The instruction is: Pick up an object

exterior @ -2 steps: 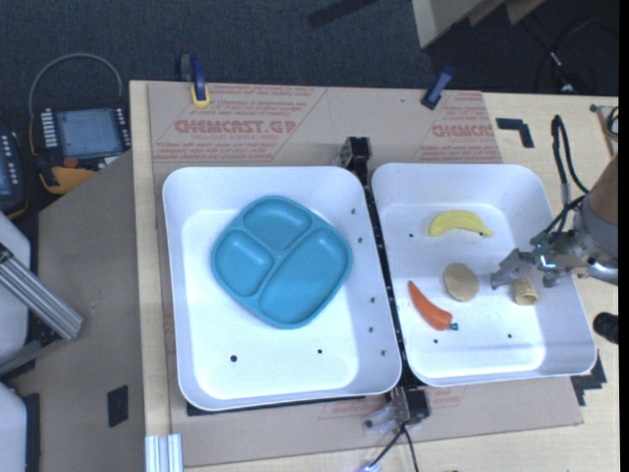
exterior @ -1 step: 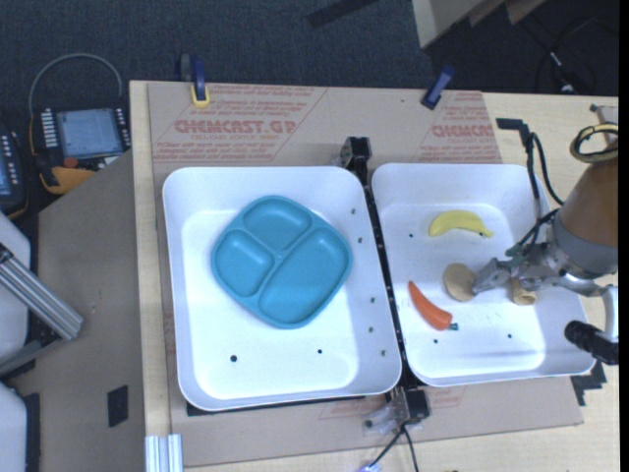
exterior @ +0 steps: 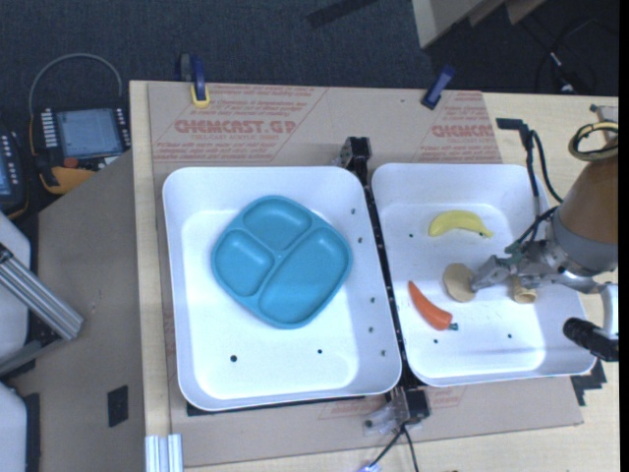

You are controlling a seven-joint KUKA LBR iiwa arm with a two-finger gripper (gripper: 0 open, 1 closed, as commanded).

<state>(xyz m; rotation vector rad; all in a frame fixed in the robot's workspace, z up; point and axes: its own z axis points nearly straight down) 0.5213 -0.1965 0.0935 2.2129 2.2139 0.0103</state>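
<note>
Hand (exterior: 479, 277): low in right bin (exterior: 472, 362), fingertips at a tan lump (exterior: 457, 282); grip unreadable.
Lump: shape unclear.
Arm (exterior: 590, 219): cut off at right edge.

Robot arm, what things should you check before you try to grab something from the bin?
1. Gripper is over the right bin: ok.
2. A target sits close to it: ok, the tan round piece lies right at the gripper's tip.
3. Something is already between the fingers: cannot tell, they look too small and blurred.
4. Neighbours leave room: ok, the orange carrot and yellow banana lie apart from the tan piece.
5. Another small tan piece is under the wrist: cannot tell whether it gets in the way.
6. Blue divided plate is out of the way in the left bin: ok.
</note>
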